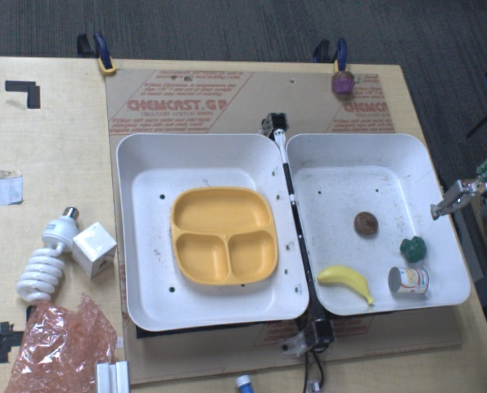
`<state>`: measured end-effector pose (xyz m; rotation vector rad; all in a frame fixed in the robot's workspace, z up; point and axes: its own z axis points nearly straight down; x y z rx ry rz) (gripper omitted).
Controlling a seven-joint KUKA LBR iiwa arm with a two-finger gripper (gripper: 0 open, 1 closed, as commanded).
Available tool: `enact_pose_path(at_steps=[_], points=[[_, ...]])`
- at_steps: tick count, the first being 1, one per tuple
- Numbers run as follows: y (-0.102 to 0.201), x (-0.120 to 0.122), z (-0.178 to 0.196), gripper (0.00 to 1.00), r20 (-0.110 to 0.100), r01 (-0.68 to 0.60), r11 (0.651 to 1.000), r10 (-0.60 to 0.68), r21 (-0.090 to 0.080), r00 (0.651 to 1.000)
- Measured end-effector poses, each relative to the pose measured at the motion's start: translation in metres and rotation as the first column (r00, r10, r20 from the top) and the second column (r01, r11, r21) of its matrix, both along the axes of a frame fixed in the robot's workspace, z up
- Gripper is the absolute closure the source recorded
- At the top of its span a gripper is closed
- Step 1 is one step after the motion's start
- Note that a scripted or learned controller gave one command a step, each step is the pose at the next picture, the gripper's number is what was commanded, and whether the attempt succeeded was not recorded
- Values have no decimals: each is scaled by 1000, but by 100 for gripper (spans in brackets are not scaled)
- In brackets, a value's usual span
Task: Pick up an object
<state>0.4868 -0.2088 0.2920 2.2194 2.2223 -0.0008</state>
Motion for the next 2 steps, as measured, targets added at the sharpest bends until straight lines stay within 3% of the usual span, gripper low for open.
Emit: enact_pose_path(at_steps=[1, 2], points=[[-13, -4, -172, 0, -1, 2, 1000, -2, 2, 1000], [37, -9, -200, 0, 0, 2, 1000, -2, 1, 1000]])
